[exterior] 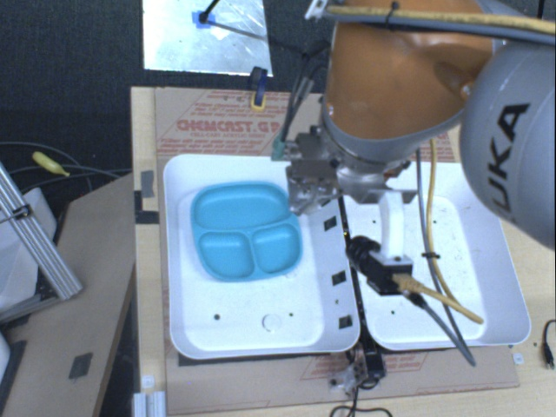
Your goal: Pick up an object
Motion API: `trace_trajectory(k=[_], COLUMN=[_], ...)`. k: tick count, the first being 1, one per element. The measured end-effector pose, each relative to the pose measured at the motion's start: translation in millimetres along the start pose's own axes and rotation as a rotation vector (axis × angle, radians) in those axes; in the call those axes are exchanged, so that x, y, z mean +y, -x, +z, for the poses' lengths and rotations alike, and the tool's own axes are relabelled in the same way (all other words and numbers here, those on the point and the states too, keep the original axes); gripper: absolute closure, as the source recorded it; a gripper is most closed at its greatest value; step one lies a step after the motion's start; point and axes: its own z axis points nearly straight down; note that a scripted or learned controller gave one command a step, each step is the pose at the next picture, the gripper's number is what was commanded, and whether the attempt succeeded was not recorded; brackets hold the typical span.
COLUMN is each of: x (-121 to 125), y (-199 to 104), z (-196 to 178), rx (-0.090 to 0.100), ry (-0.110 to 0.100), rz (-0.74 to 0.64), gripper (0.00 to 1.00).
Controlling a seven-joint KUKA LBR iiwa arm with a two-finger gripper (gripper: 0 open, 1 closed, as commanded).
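Observation:
A light blue plate (246,230) with three compartments lies flat in the left white bin (217,324), toward its upper middle. My gripper (301,191) hangs low over the plate's upper right corner, close to the divider between the two bins. The grey and orange wrist (391,76) above it hides much of the right bin's (486,302) far half. Nothing can be seen held under the gripper.
A black connector with yellow and grey cables (391,276) hangs from the arm over the right bin. A narrow white piece (391,226) shows just above it. Cardboard (217,124) lies under both bins; a shiny sheet (208,24) sits beyond the far edge.

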Motion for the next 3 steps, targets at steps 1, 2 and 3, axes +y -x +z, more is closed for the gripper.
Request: trace_trajectory(k=[1,2,3], x=[11.1,-1.4,-0.1], y=[34.6,-39.2,-20.6], z=[-110.8,-115.8,-71.7], rx=[0.006,0.006,0.001], ry=[0.019,0.007,0.002], rz=[-0.001,-0.015,-0.002], gripper=[1.0,1.0,1.0])
